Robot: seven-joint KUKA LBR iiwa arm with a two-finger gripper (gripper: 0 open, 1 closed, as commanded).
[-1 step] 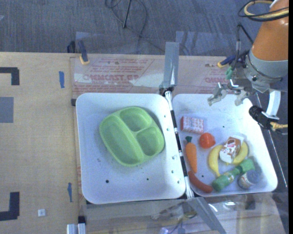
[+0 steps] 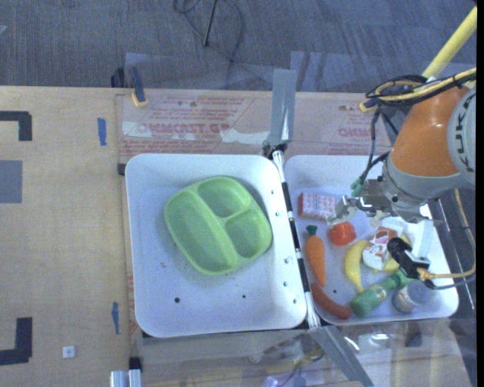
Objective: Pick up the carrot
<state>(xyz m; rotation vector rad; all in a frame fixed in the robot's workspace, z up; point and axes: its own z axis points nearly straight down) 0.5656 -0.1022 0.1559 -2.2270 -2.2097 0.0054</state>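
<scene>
Carrot (image 2: pixel 315 258) lies in right bin (image 2: pixel 446 302); gripper (image 2: pixel 355 205) state can't tell; cardboard print unreadable.

The arm (image 2: pixel 431 147) runs off the right edge and its wrist covers the gripper's fingers, plus the bin wall (image 2: pixel 446 298) behind it.

I am looking down at a pale wooden bench (image 2: pixel 60 249) carrying black corner marks and short strips of blue tape (image 2: pixel 101 131). A flattened cardboard sheet (image 2: pixel 197 125) with red printing is lying across it, strapped with grey tape (image 2: pixel 281 106). Beyond the bench, grey carpet (image 2: pixel 227 38) is running along the top, with a dark cable (image 2: pixel 215 23) trailing over it.
</scene>
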